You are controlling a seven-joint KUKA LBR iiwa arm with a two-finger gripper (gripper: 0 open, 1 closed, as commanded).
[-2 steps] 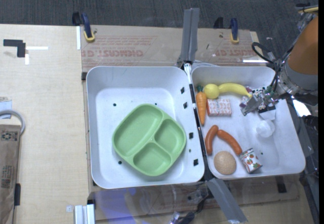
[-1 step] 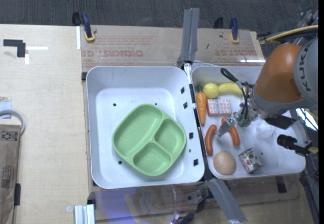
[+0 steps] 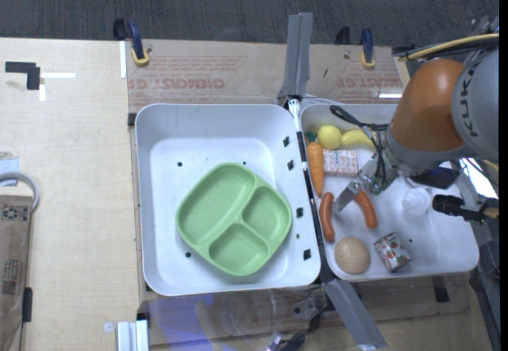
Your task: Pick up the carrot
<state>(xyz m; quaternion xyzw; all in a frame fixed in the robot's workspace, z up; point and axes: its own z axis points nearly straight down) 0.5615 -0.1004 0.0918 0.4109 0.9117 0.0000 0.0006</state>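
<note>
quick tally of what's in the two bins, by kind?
Green divided plate: 1 (left bin)
Carrot: 1
Sausages: 2
Lemon: 1
Banana: 1
Egg: 1
Small can: 1
Pink-and-white packet: 1
Total: 9. The gripper hides part of the right bin, so more could lie under it.

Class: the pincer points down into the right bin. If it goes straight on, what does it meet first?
Most likely the sausage directly under the pincer, not the carrot, which lies further left; depth is unclear.

Orange carrot (image 3: 316, 167), lying lengthwise, right bin's left wall
</note>
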